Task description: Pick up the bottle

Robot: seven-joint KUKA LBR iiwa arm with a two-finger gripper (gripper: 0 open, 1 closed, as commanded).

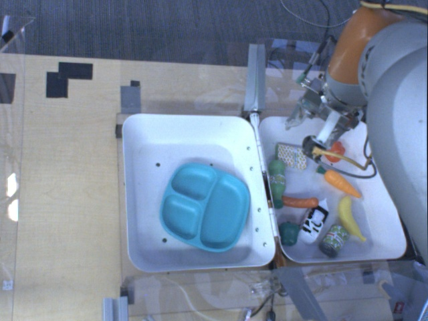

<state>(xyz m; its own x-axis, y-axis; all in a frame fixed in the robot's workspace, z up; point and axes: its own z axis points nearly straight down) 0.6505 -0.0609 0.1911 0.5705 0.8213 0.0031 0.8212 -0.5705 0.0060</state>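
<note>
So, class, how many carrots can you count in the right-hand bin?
2. One long orange toy carrot lies across the middle of the shallow white right bin; a shorter orange carrot lies nearer the right side, above the yellow toy banana. The arm may hide others.

**A robot test bench in a lab**

The scene is looking like a robotics lab rather than a home or shop. A pale wooden bench (73, 179) is carrying two shallow white bins: the left bin (137, 199) and the right bin (394, 243), sitting side by side with metal brackets (254, 79) fixing them in place. Black marker patches (67, 77) are lying stuck on the benchtop. Loose cables (304, 5) are trailing over grey carpet (167, 19) behind the bench, and clear panels (13, 112) are standing around its edges, catching reflections.
</note>
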